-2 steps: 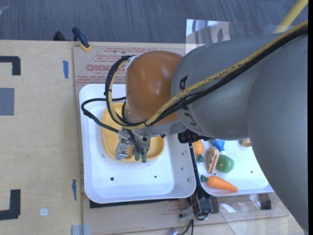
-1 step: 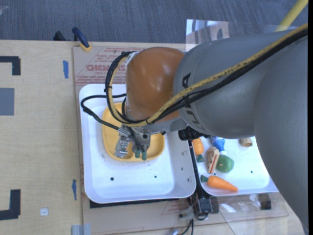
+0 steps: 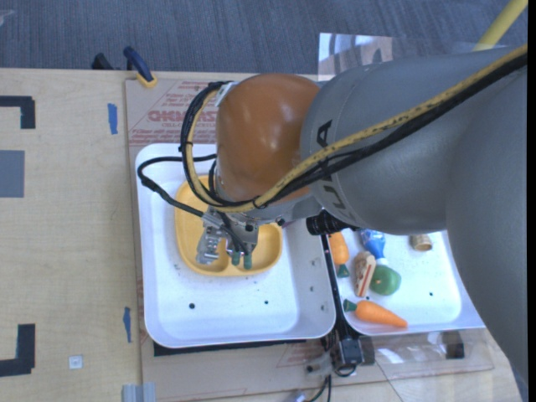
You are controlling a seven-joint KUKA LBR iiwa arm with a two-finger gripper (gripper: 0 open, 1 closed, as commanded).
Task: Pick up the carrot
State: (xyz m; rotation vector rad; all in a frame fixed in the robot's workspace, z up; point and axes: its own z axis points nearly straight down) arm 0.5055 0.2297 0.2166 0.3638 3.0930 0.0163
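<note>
A: Camera view first — where is the hand (image 3: 237,258)?

B: Low over the left bin (image 3: 167,308), at the end of the grey arm (image 3: 419,149) with its orange band (image 3: 255,136). It hangs above a yellow dish (image 3: 188,224) that lies in the upper half of that bin.

A: How far apart are its fingers?

B: The two dark, green-tipped fingertips (image 3: 248,260) stand close together, with hardly a gap between them. I take the hand for closed, or all but closed.

A: Anything between them?

B: Nothing that I can see. The tips point down at the near rim of the yellow dish; whether they touch it, I cannot tell. A pale metallic piece (image 3: 207,245) sits just left of the fingers, over the dish; I cannot make out what it is.

A: And the carrot?

B: The carrot (image 3: 378,312) lies in the right bin (image 3: 435,304), near its front left corner, its green top toward the divide between the bins. It is well apart from the hand.

A: What lies round it?

B: A green round thing (image 3: 386,280) just above it, a tan piece (image 3: 363,272) beside that, a smaller orange piece (image 3: 338,247) higher up, a blue and white thing (image 3: 374,243), and a small brown object (image 3: 420,242) farther right. Black and yellow cables (image 3: 191,153) loop from the arm over the left bin, and both bins rest on the counter (image 3: 67,224).
</note>
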